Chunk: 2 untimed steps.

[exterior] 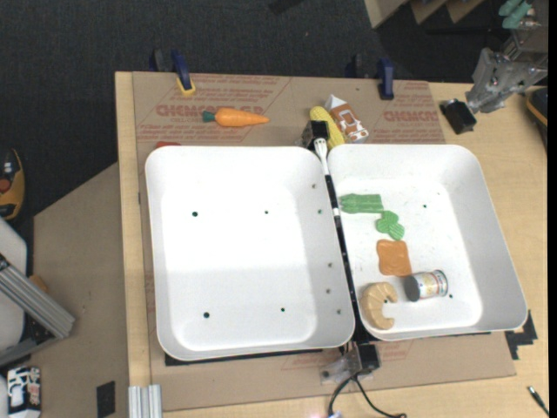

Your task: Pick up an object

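Right bin (487,233): green strip (361,203), green lump (391,225), orange block (393,257), can on its side (426,285), tan croissant (379,305).

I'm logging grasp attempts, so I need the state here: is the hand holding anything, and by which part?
It cannot be told. The orange block, can and green pieces lie loose in the right bin.

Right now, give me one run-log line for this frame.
right bin: green pieces, orange block, can, croissant | carrot on board behind left bin
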Available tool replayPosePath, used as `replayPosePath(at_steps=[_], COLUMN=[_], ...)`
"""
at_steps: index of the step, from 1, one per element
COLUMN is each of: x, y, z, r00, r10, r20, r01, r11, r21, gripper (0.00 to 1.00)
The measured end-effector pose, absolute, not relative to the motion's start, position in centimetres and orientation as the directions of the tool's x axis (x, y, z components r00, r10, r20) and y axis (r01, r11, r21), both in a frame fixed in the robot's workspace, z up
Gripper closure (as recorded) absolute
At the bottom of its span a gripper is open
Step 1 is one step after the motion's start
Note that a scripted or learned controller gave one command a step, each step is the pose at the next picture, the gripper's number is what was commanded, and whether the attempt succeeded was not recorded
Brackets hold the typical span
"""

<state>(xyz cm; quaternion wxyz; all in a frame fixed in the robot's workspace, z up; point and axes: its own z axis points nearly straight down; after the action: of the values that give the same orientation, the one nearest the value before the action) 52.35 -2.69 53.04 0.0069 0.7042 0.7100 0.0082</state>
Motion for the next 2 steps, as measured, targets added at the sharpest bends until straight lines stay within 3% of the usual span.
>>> replayPosePath(at_steps=[1,2], x=[47.6,48.0], y=[-1.7,1.6], z=[35.0,52.1], r00=[0.001,-0.005], r10=[1.000,1.000], r20=[0.001,0.002], r01=[1.000,1.000], r11=[-0.001,0.005], r21=[-0.020,0.023], gripper=[1.00,1.00])
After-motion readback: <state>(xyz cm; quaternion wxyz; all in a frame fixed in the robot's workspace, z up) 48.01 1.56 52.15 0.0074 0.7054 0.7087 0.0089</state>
